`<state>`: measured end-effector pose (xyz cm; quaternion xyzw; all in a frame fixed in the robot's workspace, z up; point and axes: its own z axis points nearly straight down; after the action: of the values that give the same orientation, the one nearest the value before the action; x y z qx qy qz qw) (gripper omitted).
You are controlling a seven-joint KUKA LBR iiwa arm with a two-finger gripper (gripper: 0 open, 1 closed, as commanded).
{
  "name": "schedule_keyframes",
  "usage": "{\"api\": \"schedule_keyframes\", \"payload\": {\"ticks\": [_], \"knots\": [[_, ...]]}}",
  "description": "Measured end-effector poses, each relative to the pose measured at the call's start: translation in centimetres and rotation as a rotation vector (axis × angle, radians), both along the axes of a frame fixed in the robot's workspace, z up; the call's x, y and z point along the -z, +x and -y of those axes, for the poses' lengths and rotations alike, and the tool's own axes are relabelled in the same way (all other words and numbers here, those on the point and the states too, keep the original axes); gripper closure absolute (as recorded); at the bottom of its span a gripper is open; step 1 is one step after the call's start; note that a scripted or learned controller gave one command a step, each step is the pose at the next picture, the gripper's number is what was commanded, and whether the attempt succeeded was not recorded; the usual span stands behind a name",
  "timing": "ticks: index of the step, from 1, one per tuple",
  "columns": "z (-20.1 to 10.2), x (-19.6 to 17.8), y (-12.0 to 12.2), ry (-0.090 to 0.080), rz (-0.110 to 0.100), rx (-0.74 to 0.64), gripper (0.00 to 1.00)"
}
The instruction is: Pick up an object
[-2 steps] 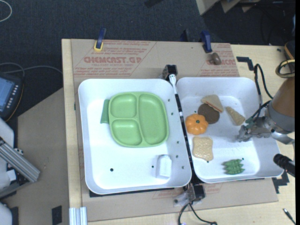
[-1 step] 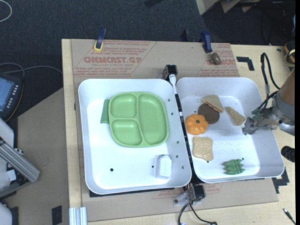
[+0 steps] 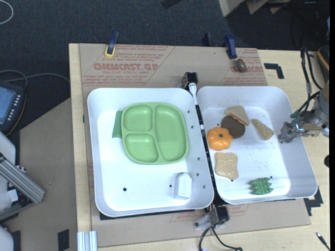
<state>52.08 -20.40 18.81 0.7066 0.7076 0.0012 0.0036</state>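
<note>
While the tool (image 3: 287, 132) hung at the right bin's (image 3: 296, 156) outer rim, whether clenched or released I could not tell, the food pieces (image 3: 233, 127) lay clustered mid-bin, touching; a descent there risked nudging neighbours and grasping none.

Slanted overhead view of both bins (image 3: 99, 140)
</note>
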Motion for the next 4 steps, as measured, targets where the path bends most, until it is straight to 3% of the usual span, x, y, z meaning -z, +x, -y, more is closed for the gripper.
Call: {"api": "schedule_keyframes", "payload": {"ticks": [1,3,4], "knots": [[0.0,-4.0,0.1,0.000,0.000,0.000,1.00],[-10.8,-3.8,5.2,0.004,-0.002,-0.006,1.00],[-13.4,-4.1,6.2,0.003,-0.004,-0.003,1.00]]}}
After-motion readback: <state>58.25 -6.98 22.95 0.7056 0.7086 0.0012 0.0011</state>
